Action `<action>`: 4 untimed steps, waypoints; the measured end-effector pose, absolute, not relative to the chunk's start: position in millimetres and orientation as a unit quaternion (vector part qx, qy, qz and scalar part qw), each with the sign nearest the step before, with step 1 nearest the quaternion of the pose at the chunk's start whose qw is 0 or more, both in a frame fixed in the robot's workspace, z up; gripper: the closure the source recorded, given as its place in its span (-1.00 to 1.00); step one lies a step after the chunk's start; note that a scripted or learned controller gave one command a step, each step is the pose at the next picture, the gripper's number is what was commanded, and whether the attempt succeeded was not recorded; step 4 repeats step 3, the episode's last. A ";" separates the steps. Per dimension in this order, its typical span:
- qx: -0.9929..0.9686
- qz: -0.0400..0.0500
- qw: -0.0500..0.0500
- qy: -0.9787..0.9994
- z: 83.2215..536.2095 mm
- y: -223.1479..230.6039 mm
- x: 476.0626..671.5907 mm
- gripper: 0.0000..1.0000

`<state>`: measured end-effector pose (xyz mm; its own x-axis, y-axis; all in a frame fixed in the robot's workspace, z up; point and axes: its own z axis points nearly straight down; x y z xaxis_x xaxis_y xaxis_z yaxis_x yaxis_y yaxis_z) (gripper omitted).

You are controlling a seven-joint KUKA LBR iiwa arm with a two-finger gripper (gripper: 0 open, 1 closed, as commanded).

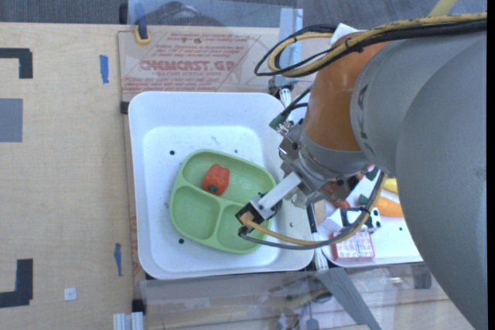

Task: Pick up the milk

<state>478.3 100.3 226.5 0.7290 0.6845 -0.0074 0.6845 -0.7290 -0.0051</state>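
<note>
Camera view: the gripper (pixel 325 199) is seen low over the wall between the two bins, mostly covered by the grey arm (pixel 418 135), so it cannot be told whether it is apart or together. What appears to be the milk carton (pixel 354 245), white with red print, is found in the right bin (pixel 390 239), at 5 o'clock from the gripper. At 9 o'clock, in the left bin (pixel 147 166), a green divided plate (pixel 193 212) is laid, and a red-orange thing (pixel 216 179) is kept in its upper compartment.

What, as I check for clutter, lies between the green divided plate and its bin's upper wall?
Camera view: only bare floor of the shallow white bin, with tiny dark specks, above the green divided plastic plate.
</note>
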 end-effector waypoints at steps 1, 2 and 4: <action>-0.929 0.005 0.002 -0.371 236.5 102.5 478.4 1.00; -0.929 0.005 0.002 -0.370 236.1 102.7 478.2 -1.00; -0.952 0.005 0.001 -0.307 181.8 37.3 525.2 -1.00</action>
